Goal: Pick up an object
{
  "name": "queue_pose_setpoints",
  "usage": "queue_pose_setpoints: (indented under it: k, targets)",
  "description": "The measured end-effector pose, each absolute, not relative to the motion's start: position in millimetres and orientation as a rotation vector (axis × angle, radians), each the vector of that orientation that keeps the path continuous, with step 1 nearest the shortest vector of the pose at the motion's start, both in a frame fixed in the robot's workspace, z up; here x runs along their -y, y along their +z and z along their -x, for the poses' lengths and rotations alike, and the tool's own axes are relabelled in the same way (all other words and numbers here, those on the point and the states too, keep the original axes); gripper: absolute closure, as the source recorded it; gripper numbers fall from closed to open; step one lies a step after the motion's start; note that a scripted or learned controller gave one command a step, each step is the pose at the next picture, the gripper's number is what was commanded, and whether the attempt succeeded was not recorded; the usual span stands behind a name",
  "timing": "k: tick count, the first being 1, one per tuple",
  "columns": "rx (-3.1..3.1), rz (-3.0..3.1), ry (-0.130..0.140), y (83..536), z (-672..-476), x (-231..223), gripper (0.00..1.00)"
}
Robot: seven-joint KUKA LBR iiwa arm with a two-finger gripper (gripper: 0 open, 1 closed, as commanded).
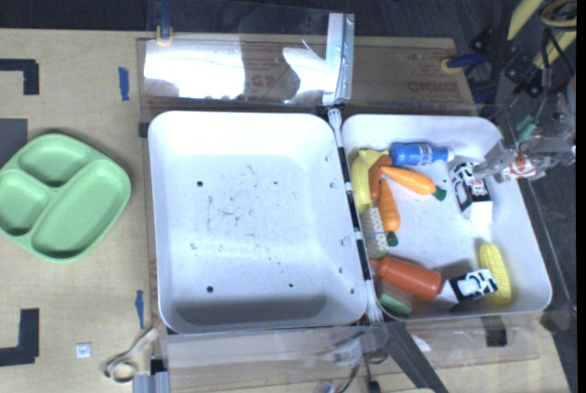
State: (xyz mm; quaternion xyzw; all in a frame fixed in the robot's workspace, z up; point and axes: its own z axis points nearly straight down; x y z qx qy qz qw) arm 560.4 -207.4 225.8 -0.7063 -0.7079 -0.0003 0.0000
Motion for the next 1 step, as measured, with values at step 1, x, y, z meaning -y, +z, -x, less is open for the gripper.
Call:
queue_pose_setpoints:
  k: [1]
  targets:
    - [2.477,1.94,-0.002,230.9,-592.8,222.6,0.0]
